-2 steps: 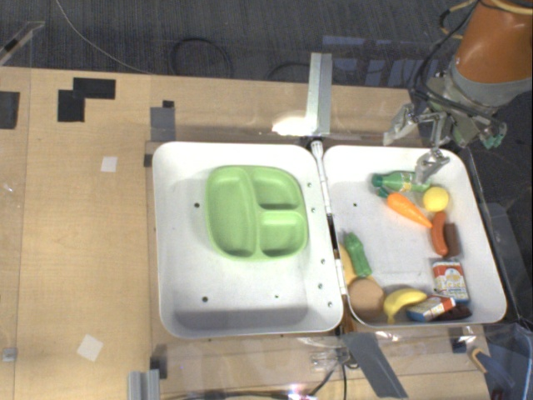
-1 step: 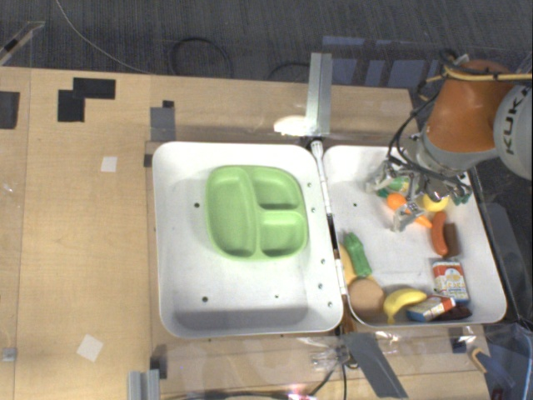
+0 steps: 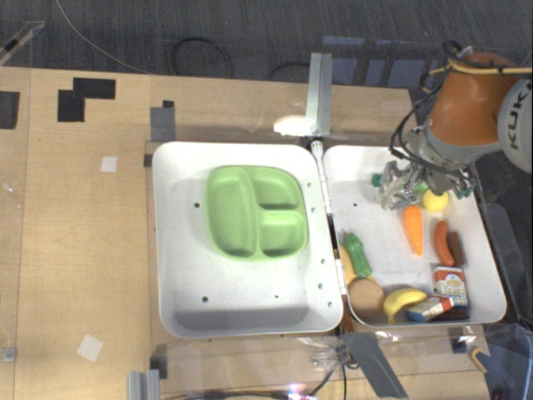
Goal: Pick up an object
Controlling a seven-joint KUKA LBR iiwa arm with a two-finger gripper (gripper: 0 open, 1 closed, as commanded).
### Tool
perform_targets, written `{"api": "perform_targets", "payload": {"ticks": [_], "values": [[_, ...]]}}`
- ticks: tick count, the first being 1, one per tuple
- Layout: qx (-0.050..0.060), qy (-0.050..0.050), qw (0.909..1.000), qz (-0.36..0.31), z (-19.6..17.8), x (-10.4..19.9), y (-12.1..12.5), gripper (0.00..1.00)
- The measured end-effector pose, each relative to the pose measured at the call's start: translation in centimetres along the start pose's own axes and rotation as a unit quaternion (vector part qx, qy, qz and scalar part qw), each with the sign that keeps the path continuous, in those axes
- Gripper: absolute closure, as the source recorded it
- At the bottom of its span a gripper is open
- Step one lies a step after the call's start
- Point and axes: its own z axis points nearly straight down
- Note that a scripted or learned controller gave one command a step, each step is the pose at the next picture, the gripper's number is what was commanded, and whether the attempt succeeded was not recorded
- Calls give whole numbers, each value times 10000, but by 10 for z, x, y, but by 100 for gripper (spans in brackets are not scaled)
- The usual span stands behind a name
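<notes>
My gripper (image 3: 400, 187) hangs over the upper part of the right bin (image 3: 491, 307), below the orange band of the arm. Just under it and to its right lies an orange carrot (image 3: 413, 228), with a small yellow lemon (image 3: 435, 201) right beside the gripper. A brown-red sausage (image 3: 445, 245) lies right of the carrot. Lower in the bin are a green vegetable (image 3: 358, 255), a tan round piece (image 3: 365, 292), a banana (image 3: 403, 301), a small carton (image 3: 450, 282) and a red and blue item (image 3: 439, 309). I see nothing held in the gripper.
The left bin (image 3: 179, 307) holds a green divided plate (image 3: 254, 211). A metal divider (image 3: 325, 215) runs between the two bins. The arm's cables (image 3: 412, 132) hang above the right bin's upper right corner.
</notes>
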Motion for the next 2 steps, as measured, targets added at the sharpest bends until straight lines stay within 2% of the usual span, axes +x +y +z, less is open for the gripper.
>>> {"api": "perform_targets", "payload": {"ticks": [1,2], "values": [[-10,21,9987,502,-93,-41,40,100],[-12,38,9983,-588,-169,-33,9,100]]}}
